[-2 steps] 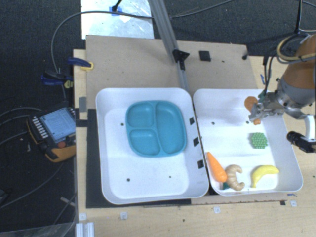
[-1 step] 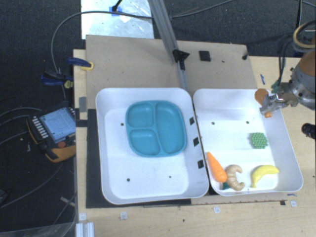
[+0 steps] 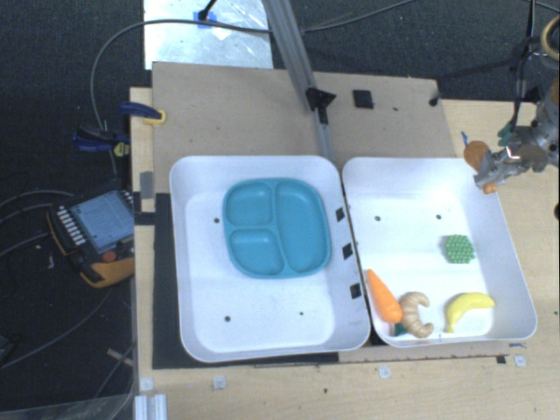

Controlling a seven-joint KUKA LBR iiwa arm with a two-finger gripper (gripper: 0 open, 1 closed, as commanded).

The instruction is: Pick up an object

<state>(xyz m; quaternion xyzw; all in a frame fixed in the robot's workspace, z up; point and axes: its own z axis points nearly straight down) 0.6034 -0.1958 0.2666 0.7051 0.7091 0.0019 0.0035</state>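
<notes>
The right bin (image 3: 411,191) holds a green bumpy ball (image 3: 458,248), an orange carrot (image 3: 382,295), a beige curled piece (image 3: 417,313) and a yellow banana (image 3: 468,308), all near its front. My gripper (image 3: 492,175) hangs over the bin's far right rim, well behind the green ball and apart from all these objects. A small orange round shape (image 3: 475,154) sits just left of the gripper; I cannot tell whether it is part of the arm or a separate thing.
The left bin (image 3: 201,304) carries a blue divided plate (image 3: 277,227). A grey pole (image 3: 293,46) slants across the back of the bench. Cables, clamps and a small device (image 3: 96,226) lie on the floor to the left.
</notes>
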